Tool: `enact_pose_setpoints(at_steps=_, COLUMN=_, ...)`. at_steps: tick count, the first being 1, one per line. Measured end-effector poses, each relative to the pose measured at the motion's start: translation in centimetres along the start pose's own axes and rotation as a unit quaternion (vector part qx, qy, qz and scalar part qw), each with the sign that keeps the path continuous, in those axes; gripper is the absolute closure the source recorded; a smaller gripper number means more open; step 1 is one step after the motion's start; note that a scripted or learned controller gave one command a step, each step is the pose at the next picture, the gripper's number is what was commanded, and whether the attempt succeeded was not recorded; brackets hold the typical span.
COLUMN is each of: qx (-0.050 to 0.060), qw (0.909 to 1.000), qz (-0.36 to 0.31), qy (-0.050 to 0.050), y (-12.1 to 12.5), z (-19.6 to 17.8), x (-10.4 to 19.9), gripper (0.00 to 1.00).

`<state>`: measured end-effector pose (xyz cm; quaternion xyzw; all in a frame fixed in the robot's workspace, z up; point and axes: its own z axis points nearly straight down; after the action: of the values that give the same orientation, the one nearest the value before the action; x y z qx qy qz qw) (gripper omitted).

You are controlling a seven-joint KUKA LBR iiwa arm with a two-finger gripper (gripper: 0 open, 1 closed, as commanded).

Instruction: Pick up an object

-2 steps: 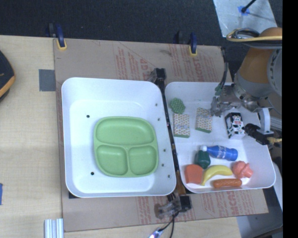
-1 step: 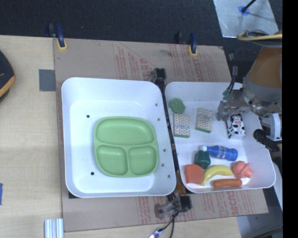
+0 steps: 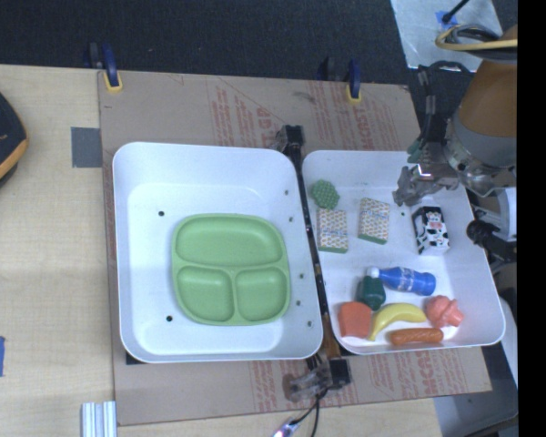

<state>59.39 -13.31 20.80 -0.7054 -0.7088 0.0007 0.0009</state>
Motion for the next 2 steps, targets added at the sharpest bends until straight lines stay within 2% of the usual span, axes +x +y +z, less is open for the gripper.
enact_pose_setpoints(at_steps=1, qx=0.000, qw=1.0000, qz=0.000, qy=0.000, y=0.0, z=0.0, x=0.0, gripper=0.00)
enact_pose_setpoints(at_steps=2, qx=0.000, qw=1.0000, qz=0.000, qy=-0.001, y=-0.1, z=9.8, x=-2.8, gripper=0.00)
